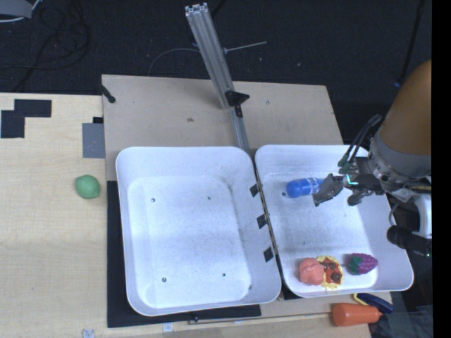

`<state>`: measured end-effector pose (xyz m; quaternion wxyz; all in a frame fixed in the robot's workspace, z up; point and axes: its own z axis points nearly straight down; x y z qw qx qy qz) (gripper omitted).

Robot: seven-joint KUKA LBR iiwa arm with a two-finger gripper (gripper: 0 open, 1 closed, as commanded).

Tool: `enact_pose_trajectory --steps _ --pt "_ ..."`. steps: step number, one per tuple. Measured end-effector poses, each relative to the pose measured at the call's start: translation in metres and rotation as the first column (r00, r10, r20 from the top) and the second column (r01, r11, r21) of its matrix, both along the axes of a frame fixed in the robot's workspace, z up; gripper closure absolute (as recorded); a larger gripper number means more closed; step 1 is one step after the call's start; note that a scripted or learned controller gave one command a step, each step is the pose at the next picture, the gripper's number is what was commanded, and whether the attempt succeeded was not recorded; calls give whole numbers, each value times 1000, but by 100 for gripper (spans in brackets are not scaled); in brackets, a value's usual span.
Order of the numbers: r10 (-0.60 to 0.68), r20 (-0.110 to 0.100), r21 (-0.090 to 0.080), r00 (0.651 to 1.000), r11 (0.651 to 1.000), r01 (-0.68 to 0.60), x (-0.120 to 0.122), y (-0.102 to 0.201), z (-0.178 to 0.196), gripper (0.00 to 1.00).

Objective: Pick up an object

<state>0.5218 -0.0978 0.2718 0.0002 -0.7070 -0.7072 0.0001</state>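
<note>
Fingers [338, 189]: spread open, nothing between them, hanging over the right bin [394, 282].
Blue bottle [303, 187]: lying on its side just left of the fingers.
Handling: looks light, hard, smooth plastic; round, likely to roll or slip.
Hold: across the barrel's middle.

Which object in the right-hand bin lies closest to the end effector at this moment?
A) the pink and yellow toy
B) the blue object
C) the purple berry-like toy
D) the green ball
B: the blue object lies in the upper part of the right bin, right beside the end effector, while the purple toy and the pink and yellow toy sit by the bin's near edge.
</note>
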Motion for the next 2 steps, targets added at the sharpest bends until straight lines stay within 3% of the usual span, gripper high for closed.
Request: enact_pose_trajectory --steps 1,2 --pt "0 0 0 1000 1000 0 0 0 0 0" --pt "0 -5 0 1000 1000 0 3 0 -62 0"
